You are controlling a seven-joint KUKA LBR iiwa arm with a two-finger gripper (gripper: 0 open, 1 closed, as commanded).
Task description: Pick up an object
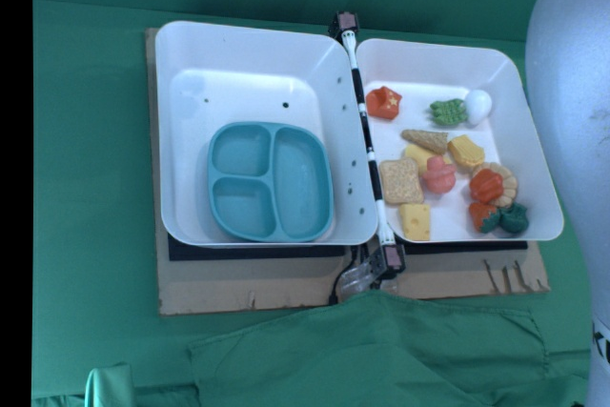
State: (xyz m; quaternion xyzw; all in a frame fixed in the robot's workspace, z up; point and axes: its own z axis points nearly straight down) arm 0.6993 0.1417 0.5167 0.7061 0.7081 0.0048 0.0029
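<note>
Bench, seen from above.

- Left bin (pixel 191 43): centre-left of frame. Holds one teal divided plate (pixel 272 181) with three compartments, lying flat toward the bin's lower edge.
- Right bin (pixel 515 71): centre-right, just beside the left bin, with a black-and-white striped bar (pixel 367 138) running along the seam. Holds the toy foods:
  - red piece (pixel 383 102), upper left of the bin
  - green piece (pixel 446 111) touching a white egg (pixel 477 105), upper middle
  - tan wedge (pixel 426 140), centre
  - yellow block (pixel 466 151), right of the wedge
  - toast square (pixel 401 181) beside a pink piece (pixel 439 175)
  - cheese block (pixel 415 220), lower left
  - orange piece (pixel 488 185), right
  - carrot (pixel 483 217), lower right corner
- Cardboard base (pixel 238 286): under both bins.
- Green cloth (pixel 381 348): bunched along the lower edge.
- Arm (pixel 572 110): grey bulk at the right edge, above the right bin's rim.
</note>
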